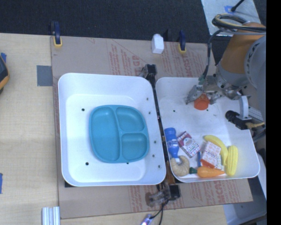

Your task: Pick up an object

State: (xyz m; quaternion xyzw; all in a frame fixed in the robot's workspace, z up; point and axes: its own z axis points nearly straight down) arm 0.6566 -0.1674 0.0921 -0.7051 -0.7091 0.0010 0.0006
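One carrot [210,172], two bananas [216,143], one blue tray [118,133], two bins [107,172]

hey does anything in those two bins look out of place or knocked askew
Nothing looks spilled or damaged. The blue divided plate lies slightly rotated in the left bin. In the right bin, the toy food, banana, corn and carrot, is heaped along the near edge, while a small red object sits apart under the gripper.

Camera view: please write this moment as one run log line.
claw: over right bin, upper part | orange-red object: at claw tips, grasp unclear | blue tray: in left bin
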